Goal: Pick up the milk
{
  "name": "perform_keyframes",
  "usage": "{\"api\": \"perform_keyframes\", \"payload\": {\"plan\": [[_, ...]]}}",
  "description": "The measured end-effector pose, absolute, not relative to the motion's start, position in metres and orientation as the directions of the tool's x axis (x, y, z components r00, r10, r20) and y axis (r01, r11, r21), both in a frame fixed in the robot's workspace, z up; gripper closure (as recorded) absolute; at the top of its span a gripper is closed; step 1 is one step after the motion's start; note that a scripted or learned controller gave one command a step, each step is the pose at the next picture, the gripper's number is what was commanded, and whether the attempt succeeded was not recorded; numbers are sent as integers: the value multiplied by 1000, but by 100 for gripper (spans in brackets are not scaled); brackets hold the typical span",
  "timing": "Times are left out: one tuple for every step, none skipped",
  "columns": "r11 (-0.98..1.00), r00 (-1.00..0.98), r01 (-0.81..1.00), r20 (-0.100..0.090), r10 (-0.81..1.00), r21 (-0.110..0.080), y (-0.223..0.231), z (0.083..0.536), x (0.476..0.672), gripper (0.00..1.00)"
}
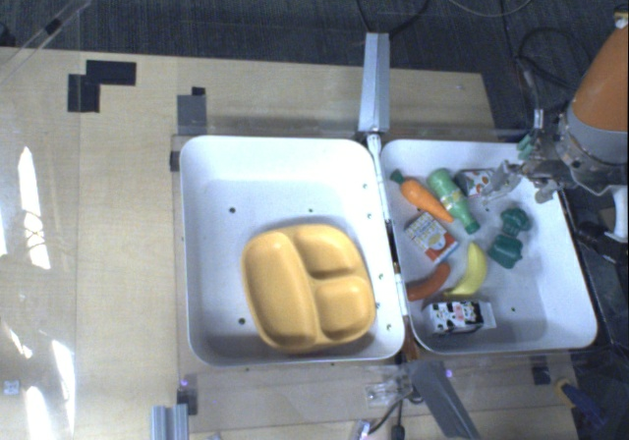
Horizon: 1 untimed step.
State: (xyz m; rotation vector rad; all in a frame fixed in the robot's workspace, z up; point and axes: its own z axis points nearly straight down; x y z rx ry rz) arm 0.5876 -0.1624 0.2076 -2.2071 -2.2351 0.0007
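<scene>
Milk not picked up yet.
From the camera view, I saw the milk [459,315] lying at 6 o'clock in the right bin [575,315], untouched. The gripper [524,170] hung at 1 o'clock, well apart from it; I couldn't tell how its jaws stood. Everything was left to do.

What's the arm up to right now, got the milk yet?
Gripper over right bin's far edge, nothing visibly held. Milk lying at near edge. Banana beside it.
</scene>
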Motion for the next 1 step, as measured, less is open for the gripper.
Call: {"api": "perform_keyframes", "payload": {"plan": [[186, -186, 982, 0, 982, 1, -168, 103, 576, 0]]}}
